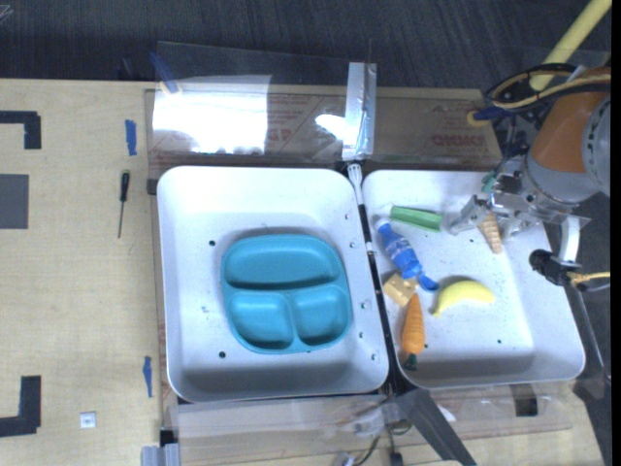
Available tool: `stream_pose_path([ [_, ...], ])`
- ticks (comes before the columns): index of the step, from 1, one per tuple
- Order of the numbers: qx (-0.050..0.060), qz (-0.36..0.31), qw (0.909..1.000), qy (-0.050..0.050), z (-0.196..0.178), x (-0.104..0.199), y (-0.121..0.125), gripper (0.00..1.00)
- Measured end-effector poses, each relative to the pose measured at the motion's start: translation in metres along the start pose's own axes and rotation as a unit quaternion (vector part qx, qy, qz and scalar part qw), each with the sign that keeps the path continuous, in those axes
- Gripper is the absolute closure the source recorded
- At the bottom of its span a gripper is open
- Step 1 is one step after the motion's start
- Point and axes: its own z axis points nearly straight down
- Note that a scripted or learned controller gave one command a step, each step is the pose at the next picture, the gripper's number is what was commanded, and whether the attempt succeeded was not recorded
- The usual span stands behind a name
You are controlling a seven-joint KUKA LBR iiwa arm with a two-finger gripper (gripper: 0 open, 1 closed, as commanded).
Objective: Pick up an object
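The right bin (543, 352) holds several small objects. A green stick-shaped piece (417, 218) lies at the back, with a blue bottle (399, 250) in front of it. A small tan block (398, 288) and an orange carrot (413, 326) lie by the bin's left wall. A yellow banana (463, 294) rests mid-bin. My gripper (483, 212) hangs low over the bin's back right part, just right of the green piece. A small tan object (494, 233) lies right under or against it; whether it is held is unclear.
The left bin (184, 212) carries a blue divided tray (284, 291). A clear panel (252, 115) and a metal post (359, 105) stand behind the bins. The grey arm with its orange band (568, 144) and cables sits over the right bin's back right corner.
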Motion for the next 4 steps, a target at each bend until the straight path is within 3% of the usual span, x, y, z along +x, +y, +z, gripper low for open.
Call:
stream_pose_path([
  [1,-0.003,-0.001,1.0,-0.005,-0.012,-0.002,0.001,1.0],
  [2,-0.005,-0.002,1.0,-0.006,-0.022,-0.002,0.002,1.0],
  [3,-0.006,-0.012,0.9999,-0.009,-0.128,0.012,0.037,1.0],
  [4,0.003,-0.052,0.9986,-0.006,-0.093,0.142,0.011,1.0],
])
